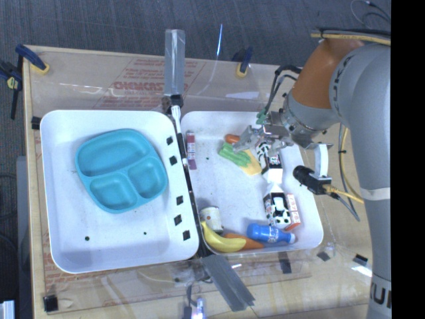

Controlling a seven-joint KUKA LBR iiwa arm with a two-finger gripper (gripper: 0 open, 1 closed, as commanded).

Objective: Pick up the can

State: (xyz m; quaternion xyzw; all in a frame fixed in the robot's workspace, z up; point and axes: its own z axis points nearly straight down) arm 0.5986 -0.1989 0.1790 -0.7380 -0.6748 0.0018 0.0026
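Where the grey arm (352,105) reaches in from the right, its claw (257,139) hangs over the upper middle of the right bin (199,128), just above a green item (232,155) and a yellow piece (252,167); whether the claw is released or clenched cannot be told. The can (210,215), a small pale cylinder, stands near the bin's lower left corner, well apart from the claw and just above a banana (222,242). A blue bottle (269,233) lies along the lower wall, with a black-and-white patterned bottle (276,201) beside it. The left bin (60,244) holds a blue compartment plate (121,170). Both bins rest on the bench (99,78).
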